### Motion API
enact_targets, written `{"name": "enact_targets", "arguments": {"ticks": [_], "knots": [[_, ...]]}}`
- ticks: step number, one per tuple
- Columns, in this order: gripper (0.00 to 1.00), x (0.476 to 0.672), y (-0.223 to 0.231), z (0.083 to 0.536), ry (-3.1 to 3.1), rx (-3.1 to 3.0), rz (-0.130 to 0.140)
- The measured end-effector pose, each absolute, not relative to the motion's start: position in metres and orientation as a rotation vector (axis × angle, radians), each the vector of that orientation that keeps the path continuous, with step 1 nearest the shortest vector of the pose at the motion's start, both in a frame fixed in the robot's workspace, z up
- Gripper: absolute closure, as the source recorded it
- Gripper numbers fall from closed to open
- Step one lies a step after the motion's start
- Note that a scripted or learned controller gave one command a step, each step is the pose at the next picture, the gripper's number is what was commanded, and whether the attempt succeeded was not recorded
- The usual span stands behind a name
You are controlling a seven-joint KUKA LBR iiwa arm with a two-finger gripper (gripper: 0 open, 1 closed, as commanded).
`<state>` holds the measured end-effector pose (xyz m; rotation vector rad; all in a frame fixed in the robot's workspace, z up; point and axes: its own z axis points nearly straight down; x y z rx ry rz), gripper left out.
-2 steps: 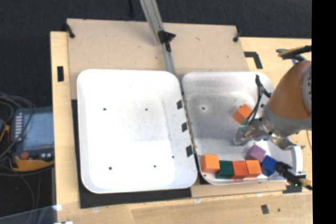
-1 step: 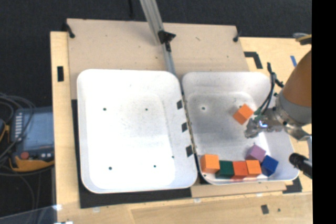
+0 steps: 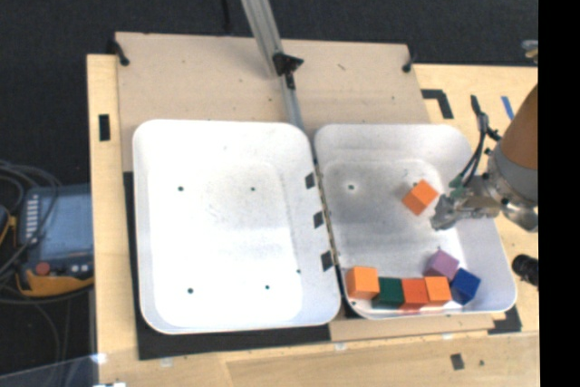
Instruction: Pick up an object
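Orange cube (image 3: 419, 197) just left of tool (image 3: 446, 215), grip state unclear.

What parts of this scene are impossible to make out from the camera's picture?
- Gripper: blurred and small in the camera view; whether it touches the orange cube beside it is unclear.
- Arm: cut off by the right edge.
- Row of blocks along the right bin's near wall: tightly packed, exact count uncertain.

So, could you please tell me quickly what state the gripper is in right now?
Gripper: cannot be told whether open or closed; it sits in the right bin beside the lone orange block, with nothing visibly held.
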<state>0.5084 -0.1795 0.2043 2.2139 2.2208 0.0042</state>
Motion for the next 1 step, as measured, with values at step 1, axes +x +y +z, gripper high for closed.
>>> {"name": "enact_targets", "arguments": {"ticks": [1], "knots": [[1.0,0.5162,-0.1344,0.2094,2.228,2.211,0.005]]}}
